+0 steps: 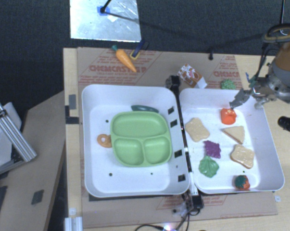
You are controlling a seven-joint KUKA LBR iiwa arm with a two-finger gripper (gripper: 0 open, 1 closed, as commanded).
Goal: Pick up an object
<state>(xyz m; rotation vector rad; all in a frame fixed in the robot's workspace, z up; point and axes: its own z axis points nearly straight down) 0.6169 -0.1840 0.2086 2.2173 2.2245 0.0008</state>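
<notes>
Camera view showed the gripper (238,100) hovering just above the orange tomato (227,115), its opening impossible to tell, nothing visibly held; centring over the tomato before descending looked wise.

Grey arm (285,76), orange band (281,32), slim metal jaws.

You're looking at a robotics lab bench, not a kitchen: 2 white bins (88,129) side by side on cardboard sheeting (149,64), plastic toy food (228,116) and a green divided plate (140,138), cables (183,32) over dark flooring, aluminium framing (10,129) at left.
</notes>
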